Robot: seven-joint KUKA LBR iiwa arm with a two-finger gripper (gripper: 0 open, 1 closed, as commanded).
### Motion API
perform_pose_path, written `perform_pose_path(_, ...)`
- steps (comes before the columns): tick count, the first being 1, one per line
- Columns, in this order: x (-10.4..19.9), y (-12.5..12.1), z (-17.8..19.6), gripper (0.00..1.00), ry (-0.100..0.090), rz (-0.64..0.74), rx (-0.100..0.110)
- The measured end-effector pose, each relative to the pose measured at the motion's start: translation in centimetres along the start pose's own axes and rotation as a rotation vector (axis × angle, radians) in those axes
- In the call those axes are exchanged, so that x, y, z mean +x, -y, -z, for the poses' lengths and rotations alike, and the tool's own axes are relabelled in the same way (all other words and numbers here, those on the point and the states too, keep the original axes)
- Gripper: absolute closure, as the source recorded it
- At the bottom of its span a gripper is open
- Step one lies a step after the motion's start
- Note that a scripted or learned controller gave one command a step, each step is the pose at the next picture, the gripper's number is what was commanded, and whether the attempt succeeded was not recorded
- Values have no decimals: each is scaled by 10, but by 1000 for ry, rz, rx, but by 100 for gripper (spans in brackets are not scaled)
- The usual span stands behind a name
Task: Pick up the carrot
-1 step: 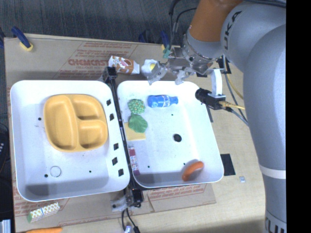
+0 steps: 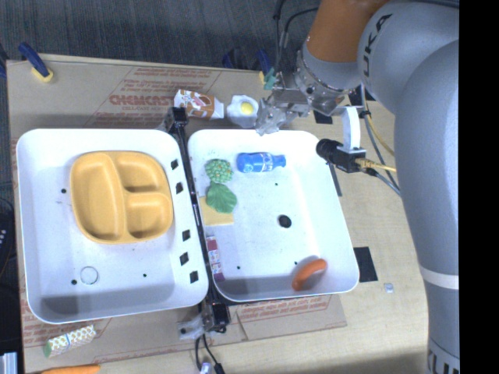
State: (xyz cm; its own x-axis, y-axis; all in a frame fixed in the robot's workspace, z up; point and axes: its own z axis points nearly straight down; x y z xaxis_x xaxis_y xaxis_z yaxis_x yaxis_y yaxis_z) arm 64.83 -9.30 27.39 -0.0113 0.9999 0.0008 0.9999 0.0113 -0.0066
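Camera view: small orange carrot point(image 2: 309, 272) lies at the right bin's point(image 2: 331, 216) near right corner. Tool point(image 2: 269, 123) hangs over that bin's far edge; whether it is open I cannot tell.

Readable print on the arm and the cardboard

Black letters "KU" on the grey arm point(image 2: 390, 29); red print on the cardboard sheet point(image 2: 148, 92) under the bins, a large word beginning "CHEM", the rest too blurred to read.
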Motion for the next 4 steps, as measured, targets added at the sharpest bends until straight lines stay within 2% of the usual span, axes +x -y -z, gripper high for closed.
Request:
perform_pose_path(1,-33,-8,-29,100,2,421,-2)
perform_pose_path(2,-51,-8,-14,100,5,742,-6)
perform_pose_path(4,-51,-9,8,100,9,751,-5)
